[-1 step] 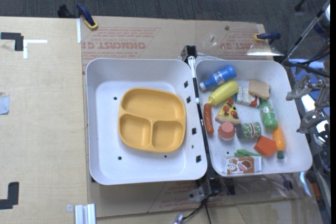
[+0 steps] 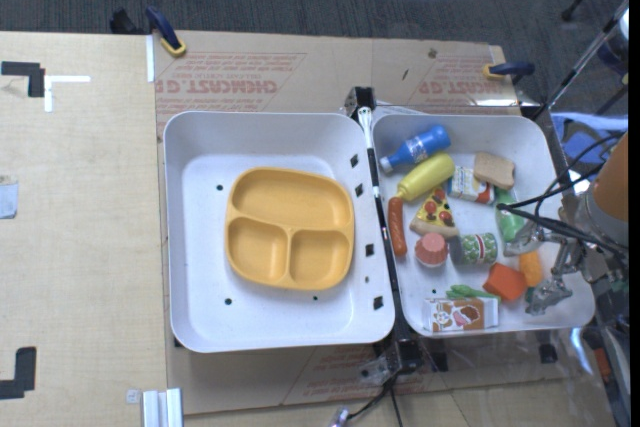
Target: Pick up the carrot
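The carrot is an orange wedge with a green top pointing left. It lies on the floor of the right bin, near that bin's front right corner and just above a small carton. My gripper hangs low over the right edge of this bin, just right of the carrot and close to it. A small orange piece sits between the carrot and the gripper. Nothing is visibly held.
The right bin also holds a blue bottle, a yellow bottle, bread, a sausage, a pizza slice, a pink cup and a can. A yellow divided plate lies in the left bin.
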You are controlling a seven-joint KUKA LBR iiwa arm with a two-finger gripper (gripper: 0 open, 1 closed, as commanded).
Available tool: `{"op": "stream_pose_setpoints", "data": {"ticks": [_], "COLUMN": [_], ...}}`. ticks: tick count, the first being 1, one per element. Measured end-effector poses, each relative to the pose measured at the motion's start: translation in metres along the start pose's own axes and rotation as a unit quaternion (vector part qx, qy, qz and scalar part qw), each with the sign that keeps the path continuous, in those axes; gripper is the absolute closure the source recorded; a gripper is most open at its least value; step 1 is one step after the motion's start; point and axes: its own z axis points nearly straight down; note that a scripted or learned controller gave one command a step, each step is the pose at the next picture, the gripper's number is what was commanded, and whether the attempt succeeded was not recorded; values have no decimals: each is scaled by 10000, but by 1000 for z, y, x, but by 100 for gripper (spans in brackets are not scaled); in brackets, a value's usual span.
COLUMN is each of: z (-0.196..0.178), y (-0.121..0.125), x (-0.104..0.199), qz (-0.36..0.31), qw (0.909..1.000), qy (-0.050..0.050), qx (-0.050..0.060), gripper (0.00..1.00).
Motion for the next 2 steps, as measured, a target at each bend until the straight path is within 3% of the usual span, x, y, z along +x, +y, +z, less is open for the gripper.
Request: {"op": "stream_pose_setpoints", "data": {"ticks": [1,2], "z": [17,7], "y": [0,1], "x": [-2,-5], "qz": [295,268], "qw": [9996,9996], "qy": [-3,-33], "qx": [-1,15], "gripper": [0,100]}}
